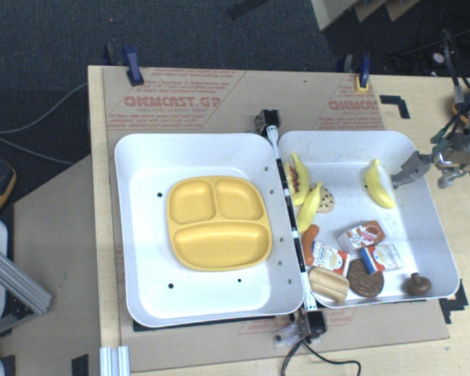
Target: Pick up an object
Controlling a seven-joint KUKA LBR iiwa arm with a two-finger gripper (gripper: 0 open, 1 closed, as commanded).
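Two bins are sitting on the surface (pixel 78 210); the end effector (pixel 411 168) is hovering beside a banana (pixel 378 184), probably lining up; its opening I cannot tell.

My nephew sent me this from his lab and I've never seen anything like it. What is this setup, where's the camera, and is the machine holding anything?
One camera looks down at a slant on a bench with two shallow white bins. The left bin holds a yellow divided plate. The right bin holds toy food: bananas, one lying alone, a hot dog, a cookie and small packets. At the right edge, the robot arm's gripper reaches in near the lone banana. Nothing shows between its fingers, so it holds nothing visible.
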